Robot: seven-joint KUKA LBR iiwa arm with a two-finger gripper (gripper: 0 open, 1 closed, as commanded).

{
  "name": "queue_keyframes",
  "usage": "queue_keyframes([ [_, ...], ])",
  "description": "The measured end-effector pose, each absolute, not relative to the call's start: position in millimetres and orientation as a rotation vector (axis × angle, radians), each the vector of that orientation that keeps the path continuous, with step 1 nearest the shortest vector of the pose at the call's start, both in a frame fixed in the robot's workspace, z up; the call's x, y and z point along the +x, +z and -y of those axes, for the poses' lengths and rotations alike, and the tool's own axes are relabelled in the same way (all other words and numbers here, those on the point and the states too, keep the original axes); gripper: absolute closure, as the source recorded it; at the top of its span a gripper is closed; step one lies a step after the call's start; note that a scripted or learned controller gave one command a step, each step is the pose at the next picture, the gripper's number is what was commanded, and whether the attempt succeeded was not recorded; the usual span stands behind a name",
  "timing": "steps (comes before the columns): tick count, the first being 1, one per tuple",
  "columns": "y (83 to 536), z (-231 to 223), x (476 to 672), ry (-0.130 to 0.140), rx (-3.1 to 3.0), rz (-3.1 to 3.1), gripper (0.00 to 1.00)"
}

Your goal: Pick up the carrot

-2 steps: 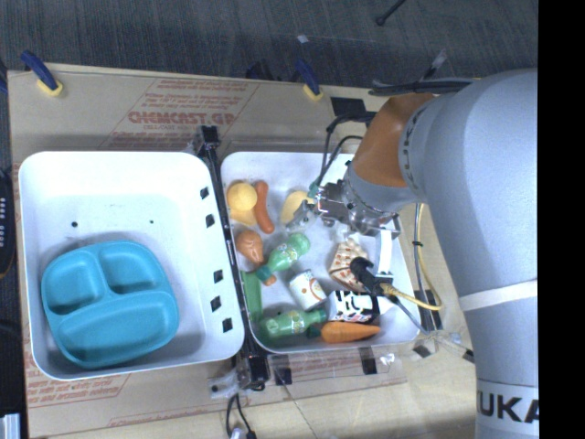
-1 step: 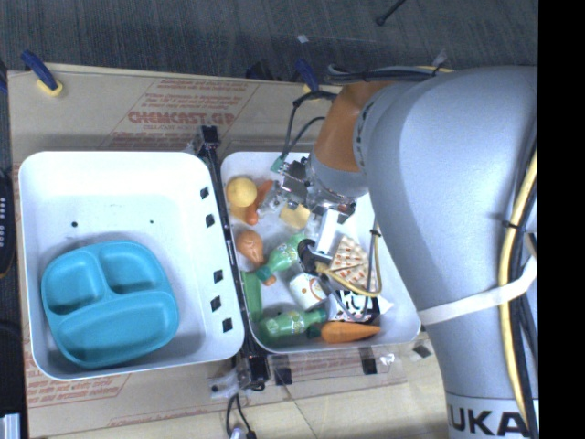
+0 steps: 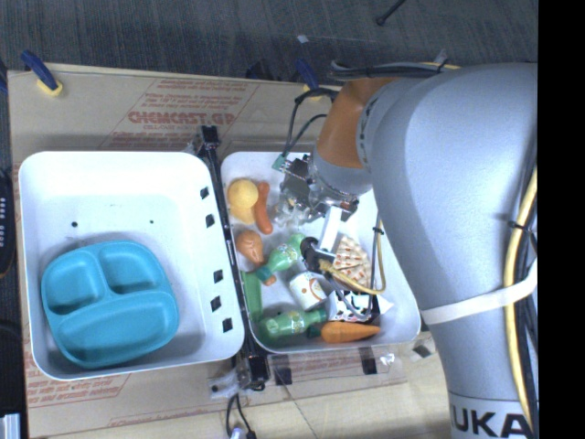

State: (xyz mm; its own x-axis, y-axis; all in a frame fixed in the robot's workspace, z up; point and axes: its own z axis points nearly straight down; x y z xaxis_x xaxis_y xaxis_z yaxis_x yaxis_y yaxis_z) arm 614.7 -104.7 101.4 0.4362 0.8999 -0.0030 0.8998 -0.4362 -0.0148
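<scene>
Carrot [image 3: 350, 332] in right bin [image 3: 399, 286]; cardboard-covered bench [image 3: 174, 108]; dark floor beyond.

The gripper [image 3: 294, 201] was seen low over the right bin [image 3: 402, 291], beside a small carrot [image 3: 262, 208]. A blue tray [image 3: 108, 300] was seen in the left bin [image 3: 110, 176].

Single fixed overhead camera, slanted down on both bins [image 3: 37, 245].

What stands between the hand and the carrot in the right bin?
The hand is at the bin's far end; the carrot lies against the near wall. A waffle piece, a small cup and a green bottle lie between them, but nothing covers the carrot.
</scene>
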Motion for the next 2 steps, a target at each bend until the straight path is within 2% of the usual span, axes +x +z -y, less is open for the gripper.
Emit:
queue_keyframes([
  [1, 101.2, 104.7, 614.6, 0.017, -2.652, 1.663, 0.00],
  [2, 89.5, 92.0, 569.3, 0.019, -2.941, 1.071, 0.00],
])
